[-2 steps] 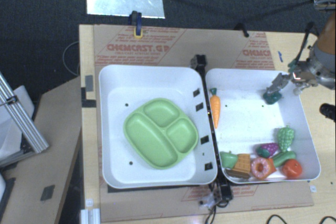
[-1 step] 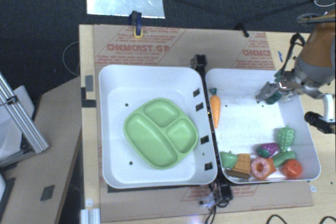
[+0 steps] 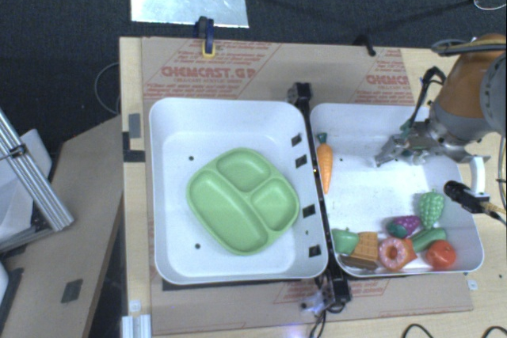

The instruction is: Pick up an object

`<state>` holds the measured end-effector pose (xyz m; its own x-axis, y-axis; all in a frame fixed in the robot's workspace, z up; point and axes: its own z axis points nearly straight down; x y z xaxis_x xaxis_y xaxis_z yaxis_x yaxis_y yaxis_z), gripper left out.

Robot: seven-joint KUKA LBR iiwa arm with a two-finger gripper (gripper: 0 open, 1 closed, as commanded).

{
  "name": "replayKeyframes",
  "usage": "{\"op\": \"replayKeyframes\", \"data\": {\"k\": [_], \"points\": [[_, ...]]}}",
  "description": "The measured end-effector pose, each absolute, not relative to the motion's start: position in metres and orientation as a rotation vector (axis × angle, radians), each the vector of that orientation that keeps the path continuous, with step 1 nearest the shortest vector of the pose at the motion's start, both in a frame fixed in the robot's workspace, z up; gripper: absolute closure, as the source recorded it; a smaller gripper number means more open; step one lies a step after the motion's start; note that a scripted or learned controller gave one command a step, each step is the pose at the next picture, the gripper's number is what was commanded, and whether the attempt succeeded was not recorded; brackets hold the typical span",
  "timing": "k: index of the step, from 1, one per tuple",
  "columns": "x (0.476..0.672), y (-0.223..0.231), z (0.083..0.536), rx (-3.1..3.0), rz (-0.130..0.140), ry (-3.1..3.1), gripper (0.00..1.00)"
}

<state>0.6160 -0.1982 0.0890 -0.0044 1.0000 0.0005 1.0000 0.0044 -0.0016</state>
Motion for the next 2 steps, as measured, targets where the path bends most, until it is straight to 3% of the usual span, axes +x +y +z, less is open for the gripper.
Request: {"op": "replayKeyframes", "data": {"k": [1,2], "points": [[0.618,-0.199,0.103,-2.218,-0.005,-2.232,1.00],[0.620,-0.203,0.148,-2.221,-0.005,-2.230,1.00]]}}
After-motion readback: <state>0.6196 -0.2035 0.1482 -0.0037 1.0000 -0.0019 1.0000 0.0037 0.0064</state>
